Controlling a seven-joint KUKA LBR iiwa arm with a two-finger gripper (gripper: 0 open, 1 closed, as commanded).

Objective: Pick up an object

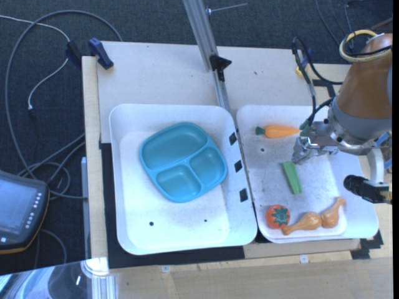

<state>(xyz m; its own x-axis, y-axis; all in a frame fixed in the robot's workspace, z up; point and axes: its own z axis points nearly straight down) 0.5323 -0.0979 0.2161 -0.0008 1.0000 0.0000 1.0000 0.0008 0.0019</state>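
Bare bin floor [268,179] lies left of the gripper [303,149]. A green block [291,177] sits just below it, a carrot [278,131] just above-left, and a tomato [278,216] and two drumsticks [315,218] farther below.

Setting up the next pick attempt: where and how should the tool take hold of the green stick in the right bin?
Grip the green stick at its middle, from straight above, fingers closing across its narrow width. It lies flat and slightly slanted on the right bin floor, apart from the carrot and tomato, so both long sides look free.
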